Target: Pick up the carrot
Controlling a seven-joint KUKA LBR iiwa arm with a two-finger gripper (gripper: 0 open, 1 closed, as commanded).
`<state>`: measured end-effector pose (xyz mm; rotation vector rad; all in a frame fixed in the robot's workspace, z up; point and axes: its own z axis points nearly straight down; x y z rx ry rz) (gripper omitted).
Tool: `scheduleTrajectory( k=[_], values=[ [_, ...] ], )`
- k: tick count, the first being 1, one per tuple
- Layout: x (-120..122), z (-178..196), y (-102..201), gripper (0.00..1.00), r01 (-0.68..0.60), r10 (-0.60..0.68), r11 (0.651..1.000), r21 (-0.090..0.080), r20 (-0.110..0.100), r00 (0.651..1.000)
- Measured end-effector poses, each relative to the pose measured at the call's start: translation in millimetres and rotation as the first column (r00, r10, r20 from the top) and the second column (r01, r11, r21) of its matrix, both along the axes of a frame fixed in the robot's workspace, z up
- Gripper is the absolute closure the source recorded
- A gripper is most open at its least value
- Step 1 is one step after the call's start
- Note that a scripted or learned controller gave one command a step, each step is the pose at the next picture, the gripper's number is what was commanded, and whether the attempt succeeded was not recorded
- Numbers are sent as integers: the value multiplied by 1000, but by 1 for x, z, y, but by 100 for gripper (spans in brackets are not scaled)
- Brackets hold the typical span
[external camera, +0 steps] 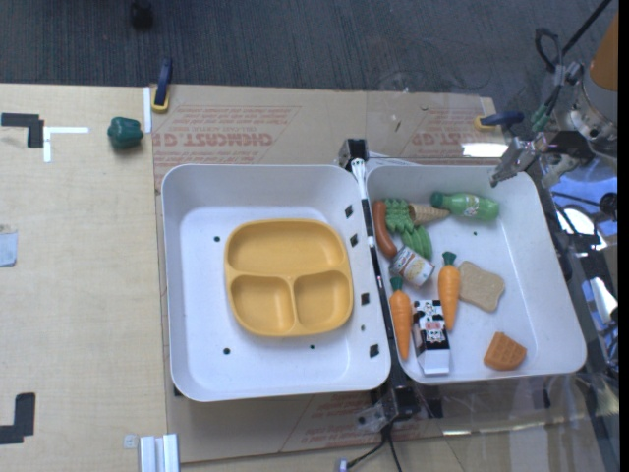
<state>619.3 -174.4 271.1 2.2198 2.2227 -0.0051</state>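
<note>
The gripper (515, 162) hangs over the far right corner of the right bin (550, 264), touching nothing; whether its fingers are apart I cannot tell. Two carrots lie well nearer: one carrot (449, 291) between a small jar (413, 266) and a bread slice (481, 286), the other carrot (401, 321) beside a milk carton (431, 336). A yellow divided plate (289, 276) sits in the left bin (187, 293).

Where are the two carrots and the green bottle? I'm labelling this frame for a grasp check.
Left carrot (401, 321): camera view, middle of its orange body.
Right carrot (449, 293): camera view, middle of its orange body.
Green bottle (469, 205): camera view, middle of its body.
</note>
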Motion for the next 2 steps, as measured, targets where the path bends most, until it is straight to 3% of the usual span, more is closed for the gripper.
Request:
scheduleTrajectory(
  k=[1,2],
  values=[
    [-23,-158,18,0,-271,271,963,2,1,963],
    [-73,-175,43,0,-198,198,980,-8,13,980]
  ],
)
